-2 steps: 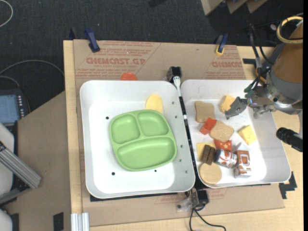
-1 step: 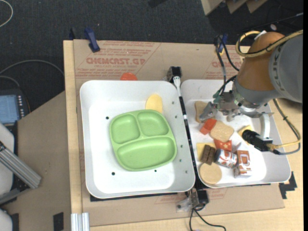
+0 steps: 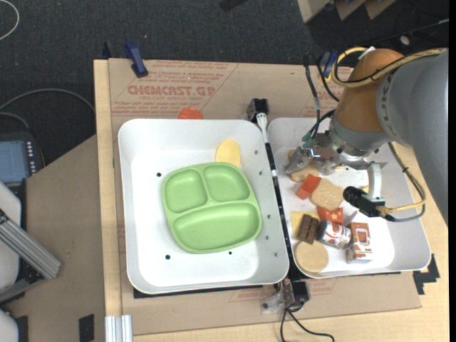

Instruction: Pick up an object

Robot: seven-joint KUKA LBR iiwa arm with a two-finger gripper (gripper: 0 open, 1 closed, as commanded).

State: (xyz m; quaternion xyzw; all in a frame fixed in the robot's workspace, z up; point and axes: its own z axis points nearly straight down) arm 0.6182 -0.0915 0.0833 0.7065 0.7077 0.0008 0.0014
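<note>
Fingers [image 3: 308,164] low over red block [image 3: 308,187], tan cracker [image 3: 328,194].

Bench viewed from one fixed overhead camera

Both white bins, left bin [image 3: 135,212] and right bin [image 3: 406,248], are seen from above at a slant, from moderately far; the arm [image 3: 399,91] is framed entering from the right.
</note>
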